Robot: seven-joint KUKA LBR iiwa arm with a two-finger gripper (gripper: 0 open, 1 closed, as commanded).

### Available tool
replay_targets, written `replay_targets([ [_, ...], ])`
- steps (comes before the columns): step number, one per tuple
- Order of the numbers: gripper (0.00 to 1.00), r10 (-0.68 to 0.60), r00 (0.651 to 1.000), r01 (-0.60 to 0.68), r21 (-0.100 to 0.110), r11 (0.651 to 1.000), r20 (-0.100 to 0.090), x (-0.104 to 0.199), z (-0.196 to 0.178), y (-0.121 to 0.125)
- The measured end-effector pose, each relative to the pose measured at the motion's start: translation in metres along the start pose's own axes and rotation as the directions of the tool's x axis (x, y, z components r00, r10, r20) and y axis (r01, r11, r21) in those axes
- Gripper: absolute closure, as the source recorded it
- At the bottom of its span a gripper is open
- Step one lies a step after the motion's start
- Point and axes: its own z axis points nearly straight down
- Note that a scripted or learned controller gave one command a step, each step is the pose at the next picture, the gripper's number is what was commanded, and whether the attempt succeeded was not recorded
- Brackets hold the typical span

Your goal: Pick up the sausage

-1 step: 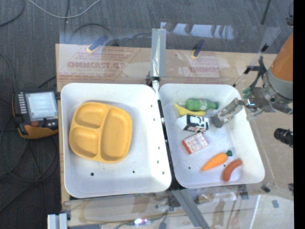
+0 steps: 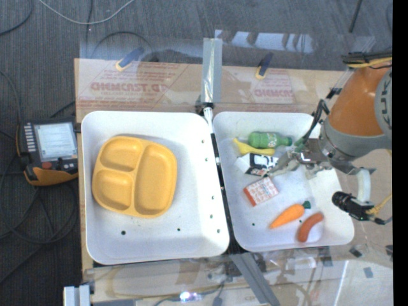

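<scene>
yellow divided plate, carrot, banana, green bottle

The grey arm reaches in from the right, its orange band uppermost; the wrist bends down and leftward; the gripper hangs low at its end, its metal fingers pointing left, slightly parted.

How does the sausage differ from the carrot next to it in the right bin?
The reddish-orange sausage is stubby, with rounded ends; the brighter orange carrot is longer and tapers to a point. The carrot has a green top; the sausage is plain. The sausage lies nearer the bin's corner. Both lie tilted alike, apart from the gripper.
</scene>
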Motion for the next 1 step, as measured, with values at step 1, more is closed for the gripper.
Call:
replay_targets([
  [1, 0.00, 0.107, 0.994, -0.107, -0.021, 0.994, 0.002, -0.0563, 0.0783, -0.0189],
])
